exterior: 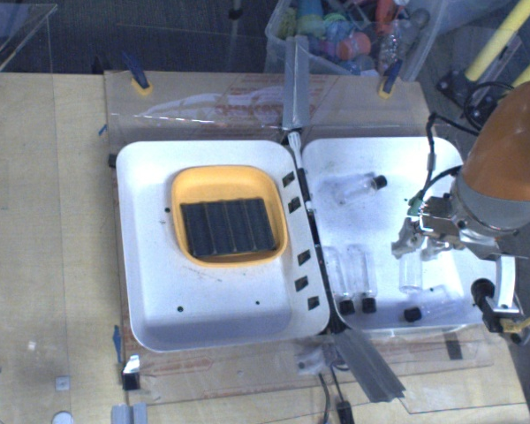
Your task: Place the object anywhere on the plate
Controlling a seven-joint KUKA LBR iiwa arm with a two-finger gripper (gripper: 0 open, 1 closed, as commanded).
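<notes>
You see the gripper [412, 242] low over the right bin [397, 159], toward that bin's right side, at the end of the arm [499, 203] that comes in from the right edge. The orange band [515, 135] sits just above the grey wrist. From this slant the tool's metal parts blur together against the white floor, so you cannot tell whether it is spread, pressed together or pinching anything.

The closest vial [411, 276] is clear with a black cap. It lies on the bin floor just on the near side of the gripper, with its cap pointing toward the bin's front wall. Its upper end reaches up to the tool. You cannot tell whether the two touch.

A pair of vials [352, 276] of the same kind lies side by side further left in the same bin, near the divider between the bins, caps also toward the front. A tilted vial [355, 186] rests alone toward the back of that bin, well apart from the gripper, its cap pointing right.

The plate [185, 186] is yellow and sits in the middle of the left bin [159, 312], with a dark ridged insert [228, 227] lying in it. It is well apart from the gripper and from every vial, on the far side of the divider.

Behind the bins, a clear tub of coloured items [353, 11] stands at the back of the bench [44, 237].
</notes>
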